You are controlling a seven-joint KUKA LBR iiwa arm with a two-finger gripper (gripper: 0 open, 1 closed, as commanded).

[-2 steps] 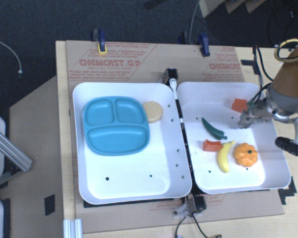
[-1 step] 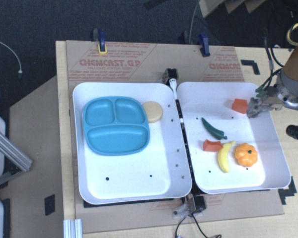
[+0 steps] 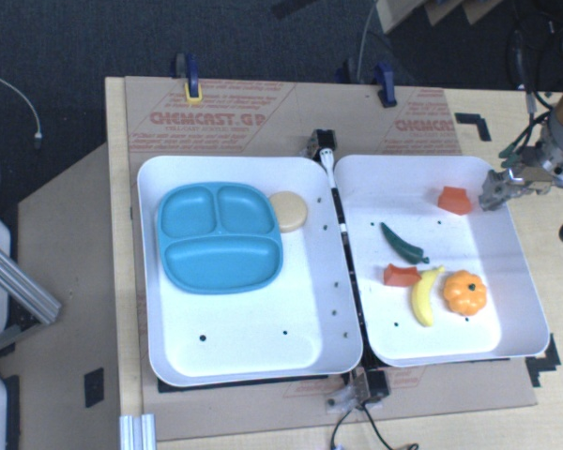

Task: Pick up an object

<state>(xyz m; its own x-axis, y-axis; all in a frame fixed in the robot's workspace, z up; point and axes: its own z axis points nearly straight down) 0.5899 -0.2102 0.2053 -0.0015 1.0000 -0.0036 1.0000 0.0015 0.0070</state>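
I see my gripper (image 3: 495, 193) at the right bin's (image 3: 507, 345) three-o'clock rim; can't tell how the jaws stand. A glossy orange-red block (image 3: 454, 200) lies just beside it. Bare white floor spreads at twelve o'clock. A smooth divided blue plate (image 3: 220, 237) fills the left bin (image 3: 244, 345).

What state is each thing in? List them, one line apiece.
Gripper: over the right bin's far right edge, holding nothing.
Orange block: lying free, just left of the gripper.
Green pepper: lying flat.
Red piece: lying against the banana.
Banana: lying flat.
Pumpkin: sitting upright.
Blue plate: right side up.
Cream disc: flat beside the plate.
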